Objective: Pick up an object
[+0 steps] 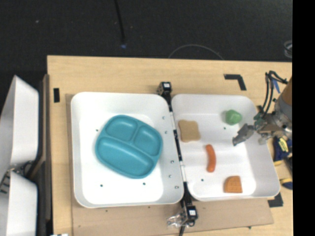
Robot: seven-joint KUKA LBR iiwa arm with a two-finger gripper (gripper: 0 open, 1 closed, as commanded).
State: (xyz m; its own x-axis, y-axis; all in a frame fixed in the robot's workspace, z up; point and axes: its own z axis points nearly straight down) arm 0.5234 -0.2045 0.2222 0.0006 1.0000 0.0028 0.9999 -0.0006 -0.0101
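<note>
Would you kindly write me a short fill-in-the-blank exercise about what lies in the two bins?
1. The teal plate lies in the ____ bin.
2. The sausage lies between the tan square and the ____ wedge.
3. The gripper hangs over the right bin, just below the ____ ball.

Missing words: left; orange; green

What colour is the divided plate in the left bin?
Teal blue; the divided plate shows plainly in the camera view.
</note>
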